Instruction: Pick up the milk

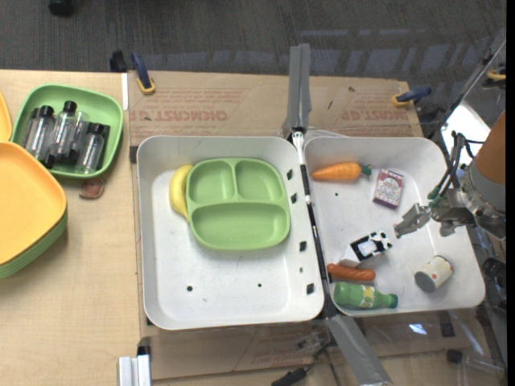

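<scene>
The wooden table (72, 312) carries two shallow white plastic bins. The left bin (161, 296) holds a green three-compartment plastic tray (237, 203) with a yellow banana-shaped item (178, 190) touching its left edge. The right bin (426, 149) holds the black-and-white cow-patterned milk carton (371, 246) near its centre, just above a red-orange sausage-shaped item (352, 273) and a green plastic bottle (364, 297). The jaws (426, 215) hang to the carton's right, apart from it; whether they stand open cannot be told.
</scene>
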